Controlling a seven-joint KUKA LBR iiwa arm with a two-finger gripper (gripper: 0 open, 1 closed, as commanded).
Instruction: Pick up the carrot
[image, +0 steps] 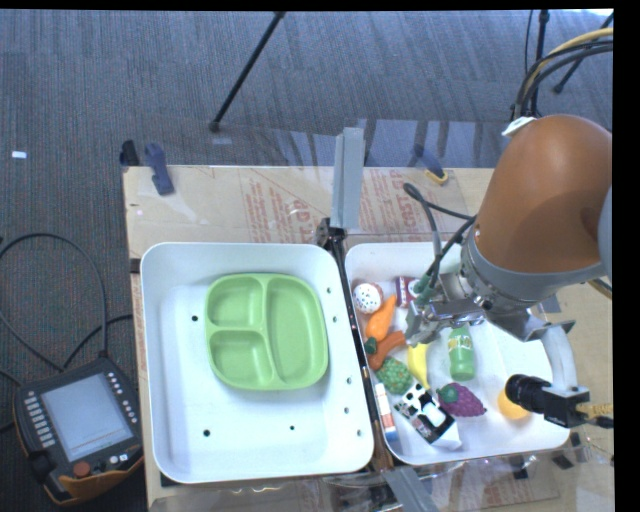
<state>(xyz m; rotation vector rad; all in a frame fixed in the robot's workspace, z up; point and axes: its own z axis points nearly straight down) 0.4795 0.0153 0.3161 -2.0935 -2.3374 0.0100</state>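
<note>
Gripper (428, 322) fingers cannot be made out under the bulky orange wrist, above the right bin (480, 452). Leftward, a smooth green three-compartment plate (267, 330) lies in the left bin (170, 400). Tapered orange carrot (381, 316) lies near the right bin's left wall, beside a speckled white egg (367, 296).

Green tray (268, 330), egg (367, 296), grapes (461, 399)

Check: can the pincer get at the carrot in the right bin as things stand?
Probably yes. The carrot lies uncovered at the right bin's left side, with the pincer right beside it. The egg and other toys crowd close, so a clean grip isn't certain.
</note>
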